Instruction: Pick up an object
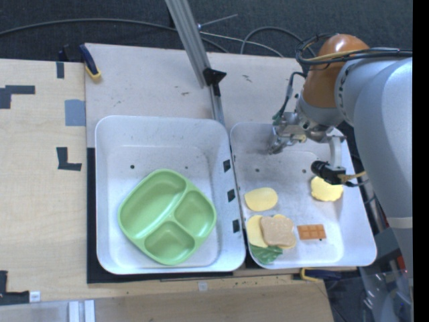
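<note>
The gripper (278, 141) hangs over the right bin's (355, 247) bare far end — probably mid-approach. Its grasp state I cannot tell. The toy foods — bread slice (277, 231) included — lie nearer.

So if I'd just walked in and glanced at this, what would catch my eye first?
Probably the big grey arm with its orange band, reaching in from the right, its gripper low over the back of the right bin. Next, the bright green divided plate sitting alone in the left bin. Then the toy food at the front of the right bin: a sandwich, yellow pieces and a small orange cracker.
</note>
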Available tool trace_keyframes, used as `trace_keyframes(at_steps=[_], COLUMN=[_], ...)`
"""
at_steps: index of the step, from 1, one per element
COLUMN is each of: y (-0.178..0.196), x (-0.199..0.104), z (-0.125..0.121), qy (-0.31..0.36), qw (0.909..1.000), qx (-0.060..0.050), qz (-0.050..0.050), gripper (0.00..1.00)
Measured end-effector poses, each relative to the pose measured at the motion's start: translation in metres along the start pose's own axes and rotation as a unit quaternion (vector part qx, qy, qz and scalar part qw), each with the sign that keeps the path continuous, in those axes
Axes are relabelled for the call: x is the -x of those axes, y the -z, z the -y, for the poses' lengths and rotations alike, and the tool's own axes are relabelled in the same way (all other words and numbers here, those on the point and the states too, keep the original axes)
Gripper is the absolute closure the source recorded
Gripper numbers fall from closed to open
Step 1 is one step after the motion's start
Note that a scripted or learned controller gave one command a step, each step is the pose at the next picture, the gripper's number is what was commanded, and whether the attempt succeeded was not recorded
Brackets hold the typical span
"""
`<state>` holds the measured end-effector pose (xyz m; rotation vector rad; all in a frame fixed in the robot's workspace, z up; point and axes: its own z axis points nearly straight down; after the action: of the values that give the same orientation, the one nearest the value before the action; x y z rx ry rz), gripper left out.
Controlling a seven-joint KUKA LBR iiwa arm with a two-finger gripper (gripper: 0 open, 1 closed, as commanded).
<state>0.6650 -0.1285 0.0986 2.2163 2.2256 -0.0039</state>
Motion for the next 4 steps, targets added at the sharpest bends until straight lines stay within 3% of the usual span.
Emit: trace_keyframes(at_steps=[3,4], y=[0.165,0.164], x=[0.004,-0.049], z=[-0.008,0.004], qy=[-0.001,0.001], qw=[1.0,1.0], qx=[0.003,0.0], qz=[-0.001,-0.002], gripper=[1.0,1.0])
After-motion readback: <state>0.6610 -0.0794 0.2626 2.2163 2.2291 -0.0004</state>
